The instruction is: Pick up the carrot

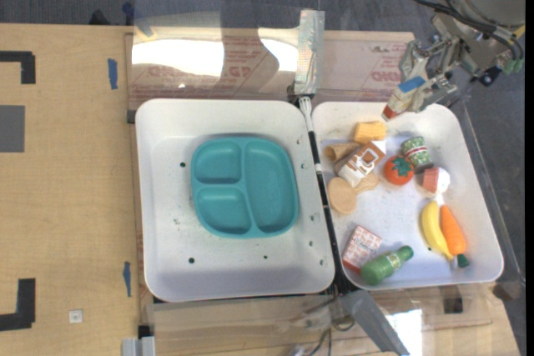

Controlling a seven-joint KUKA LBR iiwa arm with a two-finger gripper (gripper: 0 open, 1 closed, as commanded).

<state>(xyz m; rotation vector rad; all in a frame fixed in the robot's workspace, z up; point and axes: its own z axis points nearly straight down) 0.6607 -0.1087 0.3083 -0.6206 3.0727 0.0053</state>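
The carrot point(453, 233) lies at the near right of the right bin point(484, 179), touching the banana point(431, 229) on its left. It looks like a light, hard, smooth plastic toy, best pinched across its thick middle. The gripper point(415, 92) hovers over the bin's far edge; its state I cannot tell

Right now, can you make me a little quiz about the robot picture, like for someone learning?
1. True or false: the carrot lies in the right bin.
2. What lies right beside the carrot? A) banana B) tomato C) green bottle
3. Fill in: the teal tray has ___ compartments.

Key: 1 true. 2 A, the banana touches its left side. 3 three. The gripper hangs over the right bin's far edge, away from the carrot.
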